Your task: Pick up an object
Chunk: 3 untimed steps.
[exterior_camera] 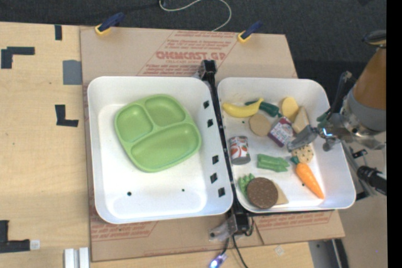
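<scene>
So far we judge the pick as barely begun: nothing is lifted, and every item lies on a bin floor. On the brown cardboard-covered surface [182, 53], the left shallow white plastic bin [100, 154] carries a light green divided plastic plate [157, 132] in the middle left of the frame. The right shallow white plastic bin [336, 188] carries the toy food. The grey arm with its orange band [370, 85] comes in at the right edge, and its tool [304, 138] hangs low over the right-hand part of that bin; we cannot tell whether it is apart or together.

Closest to it, just below, lies a pale speckled cracker-like piece [304, 154], and we judge this the likely target. An orange toy carrot [309, 179] lies below that, a purple packet [280, 131] to the tool's left. Closing and lifting are left.
</scene>
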Tool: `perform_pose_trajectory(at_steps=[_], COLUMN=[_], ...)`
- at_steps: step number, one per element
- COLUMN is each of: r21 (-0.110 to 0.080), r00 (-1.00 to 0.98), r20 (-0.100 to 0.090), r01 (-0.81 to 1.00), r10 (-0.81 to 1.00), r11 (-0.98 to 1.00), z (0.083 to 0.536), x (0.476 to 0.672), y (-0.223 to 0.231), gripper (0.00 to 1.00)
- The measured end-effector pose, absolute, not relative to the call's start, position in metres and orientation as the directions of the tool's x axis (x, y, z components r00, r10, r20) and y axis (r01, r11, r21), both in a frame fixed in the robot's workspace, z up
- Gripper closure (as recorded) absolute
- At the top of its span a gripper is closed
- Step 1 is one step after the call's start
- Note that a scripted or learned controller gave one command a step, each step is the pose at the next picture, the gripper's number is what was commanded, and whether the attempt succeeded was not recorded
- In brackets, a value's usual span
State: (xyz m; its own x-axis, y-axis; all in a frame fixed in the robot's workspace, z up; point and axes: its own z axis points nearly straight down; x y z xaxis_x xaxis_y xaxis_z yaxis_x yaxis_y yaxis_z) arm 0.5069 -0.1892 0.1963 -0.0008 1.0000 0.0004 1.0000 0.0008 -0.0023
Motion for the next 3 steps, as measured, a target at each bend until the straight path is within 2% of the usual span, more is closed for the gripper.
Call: perform_pose_trajectory(at_steps=[1, 2, 3], r21=[-0.006, -0.001, 0.01], r00=[-0.005, -0.001, -0.009], r20=[0.002, 0.0, 0.001], r01=[1.0, 1.0, 1.0], r10=[1.0, 1.0, 1.0], r11=[0.005, 0.001, 0.009], z=[0.079, 0.094, 0.269], x=[0.481, 0.483, 0.485], y=[-0.115, -0.119, -0.041], gripper=[0.0, 1.0, 1.0])
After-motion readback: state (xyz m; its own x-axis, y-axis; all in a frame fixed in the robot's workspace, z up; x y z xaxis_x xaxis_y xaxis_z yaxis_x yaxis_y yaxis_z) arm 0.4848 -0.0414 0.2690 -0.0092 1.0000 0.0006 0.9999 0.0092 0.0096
